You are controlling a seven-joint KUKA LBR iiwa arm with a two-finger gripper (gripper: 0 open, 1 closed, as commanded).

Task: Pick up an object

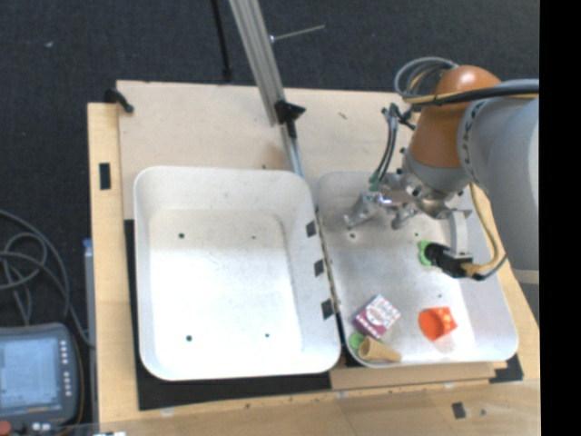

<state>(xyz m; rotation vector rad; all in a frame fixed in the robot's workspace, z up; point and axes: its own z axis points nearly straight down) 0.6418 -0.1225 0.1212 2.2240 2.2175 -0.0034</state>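
My gripper (375,216) hangs over the far part of the right bin (481,352), below the orange band of the arm. Its two metal fingers (356,215) stand apart, open, and between them I see only bare bin floor. Nearer the front of this bin lie a purple-and-white packet (377,316), an orange block (438,322) and a yellow cone with a green end (374,351). A small green object (424,252) sits just right of the gripper, partly covered by a black part of the arm.
The left bin (154,198) stands beside the right one, with a shared rim between them. A slanted metal rail (263,62) rises from the back of the bench. The arm's grey body covers the right bin's far right corner.
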